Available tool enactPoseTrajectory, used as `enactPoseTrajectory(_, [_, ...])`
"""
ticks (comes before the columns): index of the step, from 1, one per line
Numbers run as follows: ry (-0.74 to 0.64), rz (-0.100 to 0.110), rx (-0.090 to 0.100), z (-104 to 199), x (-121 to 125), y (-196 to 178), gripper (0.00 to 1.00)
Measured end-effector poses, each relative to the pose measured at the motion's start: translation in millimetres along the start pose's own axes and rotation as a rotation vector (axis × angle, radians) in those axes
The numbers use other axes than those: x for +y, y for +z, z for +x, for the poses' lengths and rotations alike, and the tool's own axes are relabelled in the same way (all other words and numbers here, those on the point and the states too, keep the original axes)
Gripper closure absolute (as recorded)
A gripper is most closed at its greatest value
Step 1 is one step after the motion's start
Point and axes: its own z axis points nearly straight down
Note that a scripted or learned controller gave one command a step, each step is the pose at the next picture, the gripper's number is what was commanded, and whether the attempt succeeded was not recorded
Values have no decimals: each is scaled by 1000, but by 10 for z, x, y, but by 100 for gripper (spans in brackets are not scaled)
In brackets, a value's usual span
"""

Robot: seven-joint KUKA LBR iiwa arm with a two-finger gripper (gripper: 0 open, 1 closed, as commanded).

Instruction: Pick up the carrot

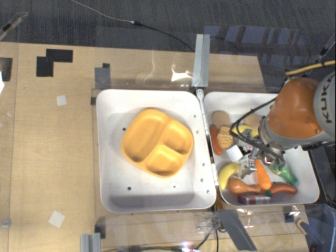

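Wood bench (47, 156), 2 white bins (105, 193), 1 yellow tray (157, 142), 1 carrot (263, 175)

Partial white lettering on grey arm housing (326, 105) at far right edge: reads "KU", rest cut off by frame. Small items in right bin (314, 189) carry no legible print. Yellow divided plate (157, 142), left bin (113, 193), counter (47, 156): no readable text, numbers, signs.
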Motion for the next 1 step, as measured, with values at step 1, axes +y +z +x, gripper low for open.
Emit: enactPoseTrajectory(1, [-4,3,-18,-62,-8,-162,100])
